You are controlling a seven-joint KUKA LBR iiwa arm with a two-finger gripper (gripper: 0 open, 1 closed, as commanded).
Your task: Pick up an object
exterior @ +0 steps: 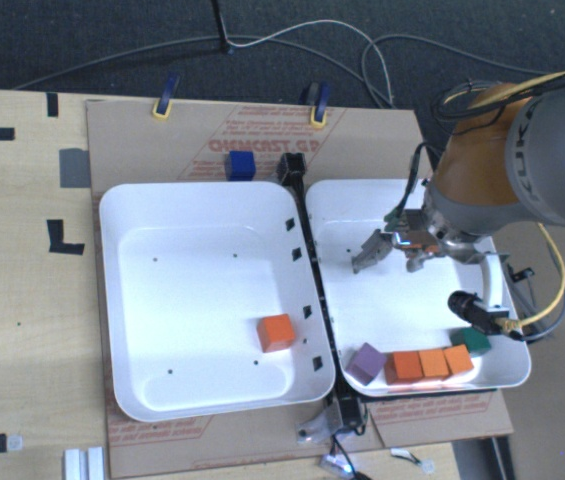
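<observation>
My gripper [394, 254] hangs over the middle of the right bin [362, 198], its two grey fingers spread open with nothing between them. Along that bin's near wall lie a purple block [366, 363], an orange block [403, 367], a second orange block [432, 365], a lighter orange block [458, 361] and a green block [476, 341]. They sit below and to the right of the gripper, well apart from it. An orange cube [276, 332] rests in the left bin [132, 228], near its right side.
A blue block [241, 164] sits on the cardboard behind the left bin. Black clips run along the divider [307, 258] between the bins. Cables loop at the back, and a black hose fitting [472, 311] hangs from the wrist over the right bin.
</observation>
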